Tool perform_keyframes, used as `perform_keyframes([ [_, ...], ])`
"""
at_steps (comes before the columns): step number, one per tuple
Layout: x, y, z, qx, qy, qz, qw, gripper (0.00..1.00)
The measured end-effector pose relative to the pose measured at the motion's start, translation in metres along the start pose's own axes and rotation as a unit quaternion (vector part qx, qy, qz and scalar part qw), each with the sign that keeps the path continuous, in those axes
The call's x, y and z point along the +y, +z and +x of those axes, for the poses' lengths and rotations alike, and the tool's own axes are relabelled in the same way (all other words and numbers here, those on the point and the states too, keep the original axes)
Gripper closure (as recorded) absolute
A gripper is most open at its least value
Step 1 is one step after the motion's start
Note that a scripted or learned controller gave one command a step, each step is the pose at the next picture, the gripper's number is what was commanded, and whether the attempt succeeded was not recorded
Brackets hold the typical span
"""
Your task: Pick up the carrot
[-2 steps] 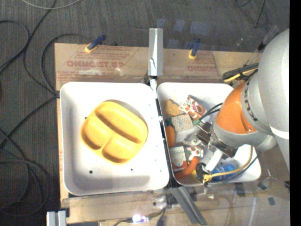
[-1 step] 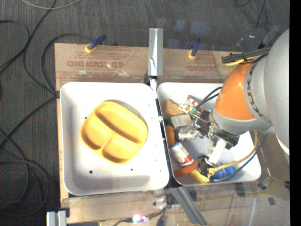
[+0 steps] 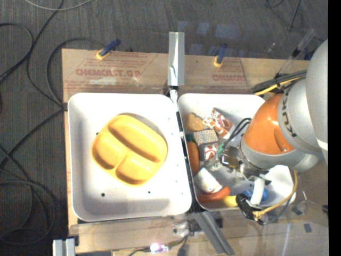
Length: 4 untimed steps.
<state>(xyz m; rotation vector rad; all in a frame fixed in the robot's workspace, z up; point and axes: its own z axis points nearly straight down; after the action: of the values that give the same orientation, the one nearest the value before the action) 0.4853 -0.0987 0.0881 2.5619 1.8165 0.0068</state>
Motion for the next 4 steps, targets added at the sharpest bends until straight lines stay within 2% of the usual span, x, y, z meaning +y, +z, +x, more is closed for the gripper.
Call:
perform_keyframes([
  [1,0.001,-0.009,0.001,0.001,0.000,0.000,1.0000,1.00],
  [2,0.047,-0.003,-0.001,-0.001,-0.012,0.000,0.9999,1.00],
  [3,0.081,-0.094,0.055,-0.004,0.051,0.003,0.9987,1.00],
  [4,0.081,-0.094,0.055,-0.004,0.051,0.003,0.9987,0.00],
])
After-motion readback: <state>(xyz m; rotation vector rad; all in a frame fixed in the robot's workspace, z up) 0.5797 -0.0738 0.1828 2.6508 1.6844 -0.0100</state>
